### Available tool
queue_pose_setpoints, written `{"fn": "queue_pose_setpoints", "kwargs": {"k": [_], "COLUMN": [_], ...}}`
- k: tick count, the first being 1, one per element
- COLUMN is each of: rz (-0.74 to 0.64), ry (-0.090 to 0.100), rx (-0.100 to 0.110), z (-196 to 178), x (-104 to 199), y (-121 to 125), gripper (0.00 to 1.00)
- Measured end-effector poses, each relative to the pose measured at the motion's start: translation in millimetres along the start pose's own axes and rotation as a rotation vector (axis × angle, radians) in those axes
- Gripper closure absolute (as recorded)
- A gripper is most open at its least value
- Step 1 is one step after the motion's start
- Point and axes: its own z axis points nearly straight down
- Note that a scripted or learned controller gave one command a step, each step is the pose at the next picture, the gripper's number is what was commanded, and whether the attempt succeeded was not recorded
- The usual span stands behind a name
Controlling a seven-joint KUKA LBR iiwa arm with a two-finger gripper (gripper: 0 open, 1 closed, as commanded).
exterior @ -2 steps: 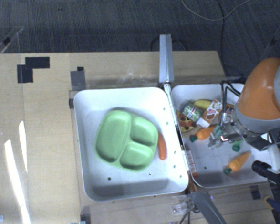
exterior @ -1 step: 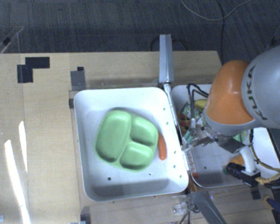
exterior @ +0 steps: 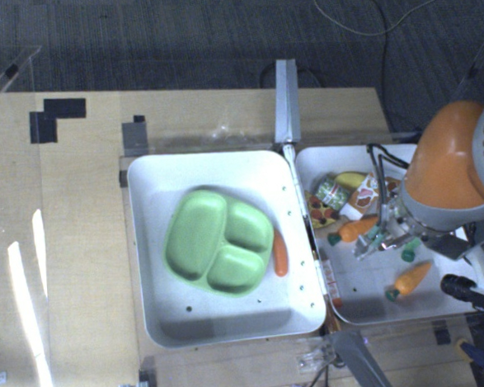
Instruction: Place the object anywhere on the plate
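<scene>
1. I see two white bins side by side on the table: the left bin and the right bin, split by a metal rail.
2. In the left bin lies the green plate, with three compartments, sitting a little right of the bin's middle.
3. A carrot lies in the left bin just beside the plate's right edge, end to end along the bin's right wall. I cannot tell whether it touches the plate's rim; it is not on the plate.
4. My arm reaches in from the right over the right bin, its orange band large in view.
5. The hand is low over the middle of the right bin. I cannot tell how far it is open, and I see nothing clearly caught in it.
6. Just left of the hand lies a second carrot, tilted, with its green end toward the rail.
7. A third carrot lies nearer the front of the right bin, below the hand and apart from it.
8. At the back of the right bin sits a heap of small toy foods: a yellow piece, a green-labelled can and some red bits. They are too small for me to name further.
9. A black cable loops on the dark floor beyond the table.
</scene>
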Motion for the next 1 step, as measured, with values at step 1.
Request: {"fn": "queue_pose_setpoints", "kwargs": {"k": [1], "rz": [-0.327], "ry": [0.0], "rx": [-0.001], "z": [-0.4], "x": [48.4], "y": [34.1], "gripper": [1.0]}}
